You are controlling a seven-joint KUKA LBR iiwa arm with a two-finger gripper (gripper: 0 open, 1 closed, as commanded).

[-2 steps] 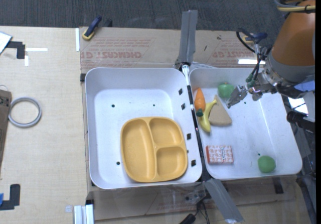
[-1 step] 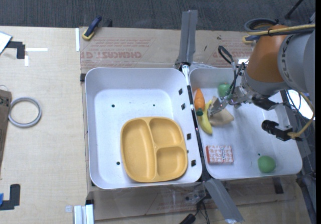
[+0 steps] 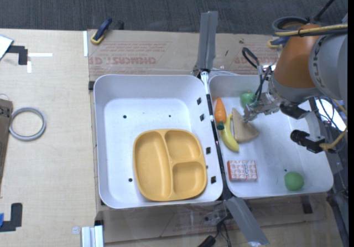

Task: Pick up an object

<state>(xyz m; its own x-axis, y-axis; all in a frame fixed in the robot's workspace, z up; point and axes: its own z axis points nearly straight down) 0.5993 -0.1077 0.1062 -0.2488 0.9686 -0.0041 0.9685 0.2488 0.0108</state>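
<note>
In the right bin [image 3: 274,154] lie an orange carrot [image 3: 220,110], a yellow banana [image 3: 229,137], a tan wedge-shaped piece [image 3: 244,129], a small green item [image 3: 246,98], a red-and-white box [image 3: 242,170] and a green ball [image 3: 293,180]. My gripper [image 3: 253,112] reaches down from the right into the bin's far left part. Its tip is just above the top of the tan wedge, between the wedge and the small green item. The arm's orange band [image 3: 293,63] hangs over the bin's far right corner.
The left bin [image 3: 119,107] holds a yellow divided plate [image 3: 168,164]. A roll of tape [image 3: 26,123] lies on the bench at far left. A blue-and-yellow tool [image 3: 102,30] rests beyond the bins. Black cables and a bracket [image 3: 307,139] stand over the right bin's right side.
</note>
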